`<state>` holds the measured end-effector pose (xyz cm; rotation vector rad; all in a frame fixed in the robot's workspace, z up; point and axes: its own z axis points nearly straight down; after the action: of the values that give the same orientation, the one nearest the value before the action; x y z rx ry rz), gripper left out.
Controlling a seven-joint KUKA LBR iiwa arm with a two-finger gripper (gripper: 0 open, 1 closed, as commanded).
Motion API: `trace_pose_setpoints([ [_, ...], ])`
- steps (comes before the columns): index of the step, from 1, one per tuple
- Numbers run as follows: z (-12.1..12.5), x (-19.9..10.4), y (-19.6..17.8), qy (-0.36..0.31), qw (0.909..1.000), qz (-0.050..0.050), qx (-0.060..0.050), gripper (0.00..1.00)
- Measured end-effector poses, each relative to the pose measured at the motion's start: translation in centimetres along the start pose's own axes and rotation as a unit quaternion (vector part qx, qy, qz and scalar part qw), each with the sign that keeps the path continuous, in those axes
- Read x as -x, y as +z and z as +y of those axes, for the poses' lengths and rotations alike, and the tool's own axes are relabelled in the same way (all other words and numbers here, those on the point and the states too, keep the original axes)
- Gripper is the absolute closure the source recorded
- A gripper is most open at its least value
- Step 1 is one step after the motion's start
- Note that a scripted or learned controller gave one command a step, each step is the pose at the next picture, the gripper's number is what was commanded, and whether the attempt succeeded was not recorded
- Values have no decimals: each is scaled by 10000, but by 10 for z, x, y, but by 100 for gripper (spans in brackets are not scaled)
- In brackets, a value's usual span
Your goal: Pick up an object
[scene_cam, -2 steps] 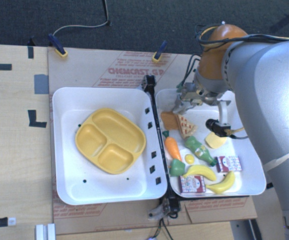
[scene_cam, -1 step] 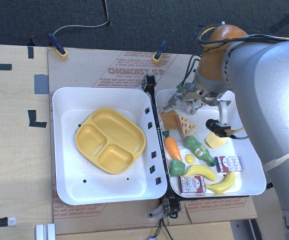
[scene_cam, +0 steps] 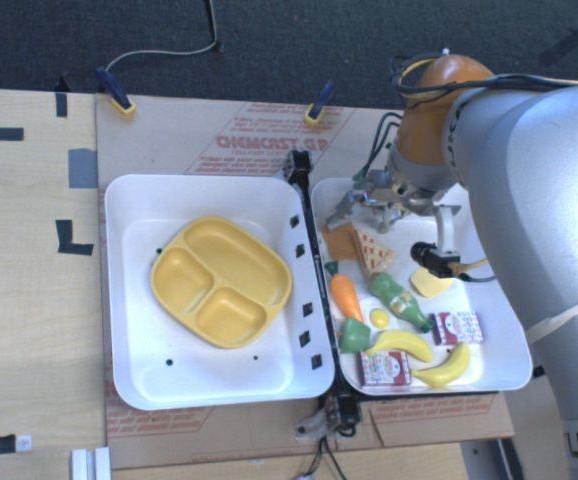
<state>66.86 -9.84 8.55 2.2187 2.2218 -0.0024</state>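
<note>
Reaching in from the right, the grey arm (scene_cam: 529, 168) is seen across the far corner of the right bin (scene_cam: 514, 353), with its orange band (scene_cam: 439, 108) just behind the wrist. A brown cardboard sheet (scene_cam: 199, 138) is spread under both bins and is pinned at its far edge by two blue-and-yellow clamps (scene_cam: 116, 90).

The left bin (scene_cam: 119, 268), well to the left of the gripper (scene_cam: 374, 206), is occupied by a yellow compartment tray (scene_cam: 221, 280) laid at a slant.

The gripper is held low over the far left part of the right bin. Whether it is spread or pressed together cannot be told from this view, as its metal parts are blurred against the white floor.

The objects to be picked are gathered in the right bin, nearer the camera than the gripper. Two bananas (scene_cam: 447, 366) are laid at the near edge, well apart from the gripper. A green bottle (scene_cam: 399, 300) and a carrot (scene_cam: 343, 296) are placed between the bananas and the gripper. A pizza slice (scene_cam: 373, 251) is found just below the gripper, with a brown piece (scene_cam: 338, 241) touching its left side. Two small red-and-white cartons (scene_cam: 456, 326) are set beside the bananas. A pale yellow wedge (scene_cam: 430, 283) is seen to the gripper's right, and a green pepper (scene_cam: 354, 335) at the carrot's near end.
</note>
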Motion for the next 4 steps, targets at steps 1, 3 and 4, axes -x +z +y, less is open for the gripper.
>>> trace_pose_setpoints([
  [1,0,-2,0,4,10000,-8,5,0],
  [3,0,-3,0,5,10000,-9,6,0],
  [4,0,-3,0,3,10000,-9,7,0],
])
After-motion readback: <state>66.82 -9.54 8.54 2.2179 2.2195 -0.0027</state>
